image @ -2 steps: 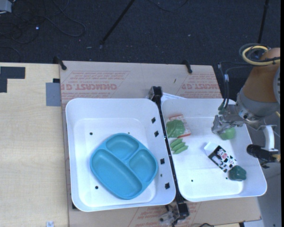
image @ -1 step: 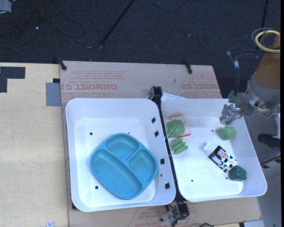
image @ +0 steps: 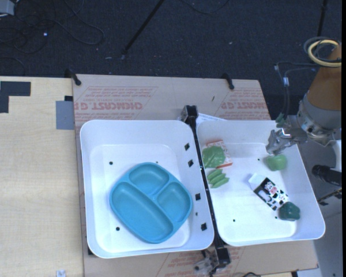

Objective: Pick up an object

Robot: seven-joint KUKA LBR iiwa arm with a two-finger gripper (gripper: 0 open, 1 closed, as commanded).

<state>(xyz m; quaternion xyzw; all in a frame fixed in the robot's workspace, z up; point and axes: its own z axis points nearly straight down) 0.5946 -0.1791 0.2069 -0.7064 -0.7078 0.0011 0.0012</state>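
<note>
My gripper [image: 275,143] hangs over the far right part of the right bin [image: 242,235], just above a light green round object [image: 276,163]. Whether anything sits between its fingers is not visible. A white block with a black cow pattern [image: 268,192] lies in the bin's right middle, with a dark green lump [image: 289,212] next to it near the front right corner. At the bin's left side lie a green leafy toy [image: 213,155] and green pea pods [image: 218,179] with a thin orange strip.
The left bin [image: 104,137] holds a blue divided plate [image: 151,202]. A black divider [image: 197,172] runs between the two bins. Both stand on cardboard [image: 132,97] on a wooden bench. The arm's grey and orange body [image: 326,91] stands at the right edge.
</note>
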